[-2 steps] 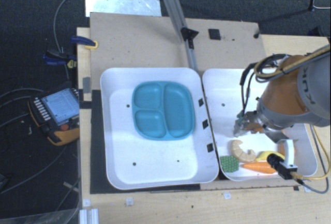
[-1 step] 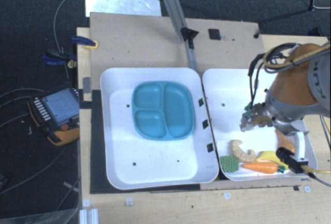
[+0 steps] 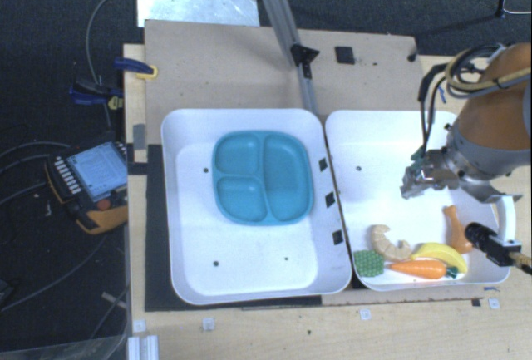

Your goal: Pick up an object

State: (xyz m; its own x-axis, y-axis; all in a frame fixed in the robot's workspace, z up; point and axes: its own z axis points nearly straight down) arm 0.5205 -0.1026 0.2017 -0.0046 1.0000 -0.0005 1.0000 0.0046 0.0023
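Tabletop (image 3: 249, 67), brown board, carrying two shallow white bins side by side. Left bin (image 3: 187, 267): one blue divided plate (image 3: 263, 177) with three compartments, lying flat toward the far half of the bin floor. Right bin (image 3: 366, 142): a cluster of toy food items along the near edge, comprising a green piece (image 3: 368, 263) at the near-left corner; a beige curved piece (image 3: 386, 241) just beside it; an orange carrot (image 3: 420, 269) lying lengthwise along the near wall; a yellow banana (image 3: 441, 253) touching the carrot on its far side; an orange-brown piece (image 3: 455, 227) standing at a tilt to the right of the banana. Arm: grey with orange band, entering from the right over the right bin. End effector (image 3: 418, 180): positioned above the bare floor of the right bin, on the far side of the food cluster and apart from it; nothing seen between its fingers; whether they are spread or closed cannot be told. Off the tabletop, at left: a handheld pendant (image 3: 93, 181) with cables on the dark floor.
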